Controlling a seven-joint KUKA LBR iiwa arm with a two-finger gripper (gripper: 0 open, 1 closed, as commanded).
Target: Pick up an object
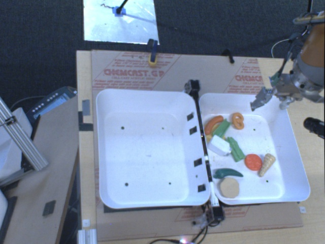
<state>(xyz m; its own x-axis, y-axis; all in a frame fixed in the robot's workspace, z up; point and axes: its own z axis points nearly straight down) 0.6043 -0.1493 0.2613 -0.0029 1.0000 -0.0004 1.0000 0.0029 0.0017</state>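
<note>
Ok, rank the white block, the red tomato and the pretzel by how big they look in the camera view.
1. white block
2. red tomato
3. pretzel
The tomato and pretzel look close, so that order is unsure.

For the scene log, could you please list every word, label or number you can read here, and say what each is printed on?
"CHEMCAST G P" in red, printed on the brown sheet behind the left bin.
"CHEMCAST", partly cut off, on the same sheet behind the right bin.
Smaller red print under both is too blurred to read.
Red print along the sheet's front edge is also unreadable.
</note>
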